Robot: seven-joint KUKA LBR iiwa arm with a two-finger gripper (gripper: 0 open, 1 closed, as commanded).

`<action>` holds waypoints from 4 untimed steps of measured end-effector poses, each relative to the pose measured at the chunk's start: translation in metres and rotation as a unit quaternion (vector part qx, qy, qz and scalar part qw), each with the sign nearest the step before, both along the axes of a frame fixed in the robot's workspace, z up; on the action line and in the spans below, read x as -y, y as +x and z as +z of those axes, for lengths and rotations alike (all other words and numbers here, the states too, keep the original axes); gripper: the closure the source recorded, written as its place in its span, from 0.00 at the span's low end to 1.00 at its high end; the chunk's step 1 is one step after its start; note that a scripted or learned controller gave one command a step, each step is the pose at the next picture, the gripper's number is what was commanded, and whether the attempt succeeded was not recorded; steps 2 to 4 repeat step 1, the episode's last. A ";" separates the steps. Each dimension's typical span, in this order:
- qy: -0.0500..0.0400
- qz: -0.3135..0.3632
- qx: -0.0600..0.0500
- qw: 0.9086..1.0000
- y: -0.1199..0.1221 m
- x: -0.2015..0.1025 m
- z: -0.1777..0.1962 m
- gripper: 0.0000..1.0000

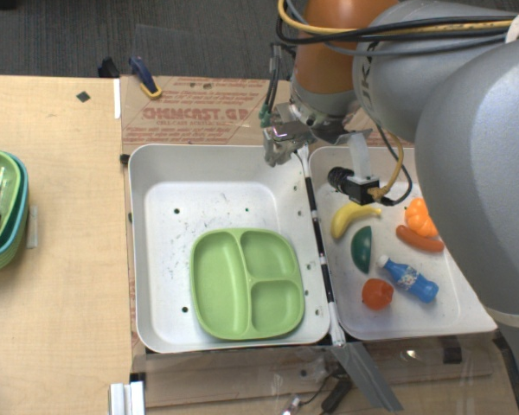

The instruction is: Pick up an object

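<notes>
Green divided plate [246, 282] is seen in the left bin [147, 232].
"CHEMCAST" is read on cardboard [195, 111] behind that bin; tool [279, 150] state cannot be told.

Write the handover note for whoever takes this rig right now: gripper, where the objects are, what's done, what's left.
Gripper: above the far rim where the two bins meet; nothing seen in it.
Left bin: green divided plate.
Right bin: banana, dark green piece, blue bottle, red-orange ball, orange pieces, all lying loose.
Done: no object picked.
Left: choose one, probably from the right bin, descend, grasp, lift.
</notes>
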State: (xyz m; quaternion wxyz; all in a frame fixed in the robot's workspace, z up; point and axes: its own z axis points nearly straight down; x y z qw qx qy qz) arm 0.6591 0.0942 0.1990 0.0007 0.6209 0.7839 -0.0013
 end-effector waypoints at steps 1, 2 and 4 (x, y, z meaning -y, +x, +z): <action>-0.001 -0.385 0.000 0.923 0.000 -0.048 0.170 1.00; -0.001 -0.385 0.000 0.923 0.000 -0.048 0.170 1.00; -0.001 -0.385 0.000 0.923 0.000 -0.048 0.170 1.00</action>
